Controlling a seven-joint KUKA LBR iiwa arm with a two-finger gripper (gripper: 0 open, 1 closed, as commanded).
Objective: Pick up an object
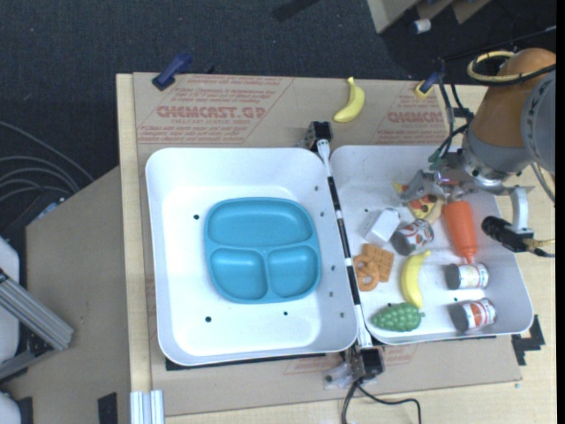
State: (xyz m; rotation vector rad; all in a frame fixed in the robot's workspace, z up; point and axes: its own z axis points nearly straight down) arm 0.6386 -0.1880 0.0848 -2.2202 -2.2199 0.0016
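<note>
A: Left bin (168, 237) first. What sits in it?

B: One blue divided plate (262, 247), three compartments, lying flat near the middle.

A: And the board behind the bins?

B: A yellow banana (350, 102) lies on the cardboard, just past the seam where the bins meet.

A: Right bin (521, 303), left side.

B: Nearest the divider: a pretzel-shaped orange piece (373, 266), and below it a green bunch of grapes (396, 317) at the front edge. A grey-white block (383, 225) sits above the pretzel, a small dark can-like item (412, 235) just beside it. A second banana (412, 277) stands between pretzel and cans.

A: Further right?

B: An orange carrot (460, 228), lengthwise. Two small cans on their sides below it: white-labelled (466, 276), then red-labelled (475, 314).

A: The gripper?

B: Gripper (422, 188) is low over the bin's back part, at a small red-and-yellow object (425, 206). Finger state: cannot tell, clutter hides it.
</note>
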